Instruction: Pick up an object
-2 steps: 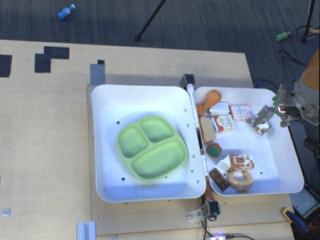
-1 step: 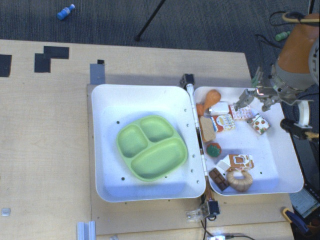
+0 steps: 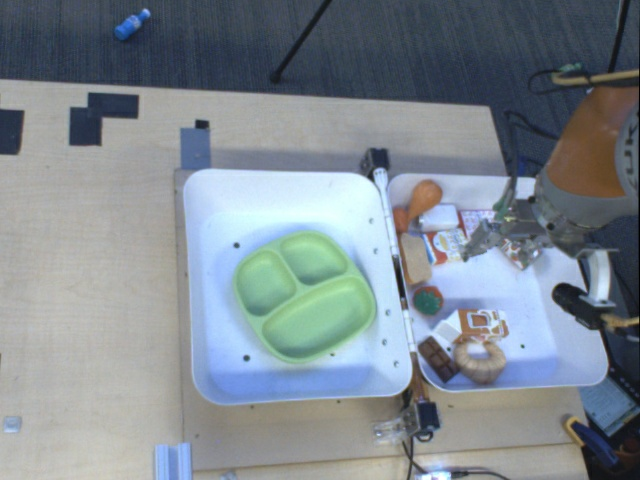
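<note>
From my feed I see the surface [image 3: 90, 298], a pale wood top, filling most of the view, with black tape patches [image 3: 100, 116] at about 10 o'clock and a small grey bracket [image 3: 195, 146] just above the left bin's upper corner. Beyond the far edge is dark grey carpet [image 3: 300, 18]; a blue bottle-like thing [image 3: 131, 24] lies on it at 11 o'clock, and a thin black rod [image 3: 312, 23] slants across it toward 12 o'clock.

The left bin [image 3: 205, 268] sits near the centre and holds a green divided plate [image 3: 305, 293] with three sections. The right bin [image 3: 575, 363] touches it along the shared rim at roughly 3 o'clock.

In the right bin, an orange carrot-like toy [image 3: 424, 196] lies at the bin's upper left, a white and red carton [image 3: 441, 232] just below it, a tan bread-like block [image 3: 415, 260] beside the shared rim, and a small round green and red piece [image 3: 428, 299] under that. At about 5 o'clock are a bagel-shaped ring [image 3: 480, 359], a brown chocolate-like bar [image 3: 436, 358] touching its left side, and a small orange and white packet [image 3: 483, 322] just above the ring.

The arm [image 3: 595, 158] comes in from 3 o'clock, and its claw [image 3: 505, 236] hangs over the upper middle of the right bin, just right of the carton. I cannot tell whether the claw is spread or closed, and I see nothing clearly in it.
</note>
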`<state>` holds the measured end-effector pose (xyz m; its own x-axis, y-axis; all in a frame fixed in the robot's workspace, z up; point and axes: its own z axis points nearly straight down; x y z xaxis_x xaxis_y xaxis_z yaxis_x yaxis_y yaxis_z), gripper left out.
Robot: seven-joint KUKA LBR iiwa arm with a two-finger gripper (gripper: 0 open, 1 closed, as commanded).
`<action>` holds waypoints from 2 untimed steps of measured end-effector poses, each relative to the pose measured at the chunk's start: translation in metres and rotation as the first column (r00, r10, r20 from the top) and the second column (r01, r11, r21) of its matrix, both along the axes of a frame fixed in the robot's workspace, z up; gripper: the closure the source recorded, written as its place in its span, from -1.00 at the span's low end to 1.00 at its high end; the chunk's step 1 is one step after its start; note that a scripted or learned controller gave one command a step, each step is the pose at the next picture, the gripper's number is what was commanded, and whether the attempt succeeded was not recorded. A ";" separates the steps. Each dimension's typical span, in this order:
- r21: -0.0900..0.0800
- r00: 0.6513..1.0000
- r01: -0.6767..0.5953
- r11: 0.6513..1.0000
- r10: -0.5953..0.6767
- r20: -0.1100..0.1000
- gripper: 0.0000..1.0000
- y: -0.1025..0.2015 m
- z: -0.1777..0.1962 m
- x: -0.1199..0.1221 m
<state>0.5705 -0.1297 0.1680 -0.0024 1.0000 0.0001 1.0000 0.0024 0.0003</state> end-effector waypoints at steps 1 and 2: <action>-0.001 1.000 0.000 1.000 0.000 0.005 -1.00 -0.025 -0.082 -0.031; 0.001 1.000 -0.004 1.000 0.004 0.005 -1.00 0.064 0.018 0.027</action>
<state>0.5976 -0.0655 0.1859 -0.0060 1.0000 0.0013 1.0000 0.0060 0.0053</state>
